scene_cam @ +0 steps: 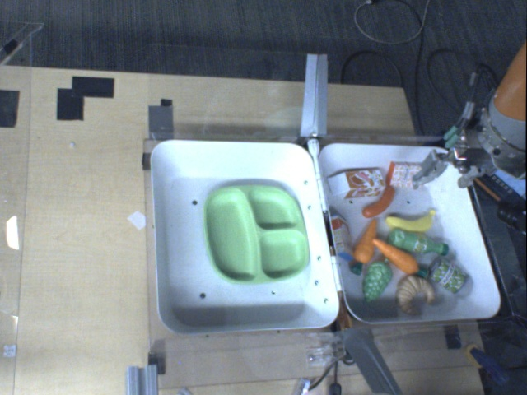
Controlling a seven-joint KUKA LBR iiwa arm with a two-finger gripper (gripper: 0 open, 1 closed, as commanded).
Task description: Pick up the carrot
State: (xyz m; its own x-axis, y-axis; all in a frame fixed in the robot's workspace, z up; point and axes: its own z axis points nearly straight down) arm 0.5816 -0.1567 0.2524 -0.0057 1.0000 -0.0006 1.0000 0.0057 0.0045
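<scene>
Plainly, carrot: small orange tapered plastic carrot (395,256), mid right white bin (487,299); likely light, stiff, slick.
Hold: across thick middle.
Claw: grey two-finger gripper (430,168), bin's far edge; spread or pressed, cannot tell.

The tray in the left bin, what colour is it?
Light green tray, seen clearly in the camera view.

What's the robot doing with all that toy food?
The robot arm is reaching in over the right bin, which is full of toy food. It's meant to pick up the carrot, which lies near the middle of the pile, untouched. The gripper is up near the bin's far edge. The left bin holds a green tray.
</scene>
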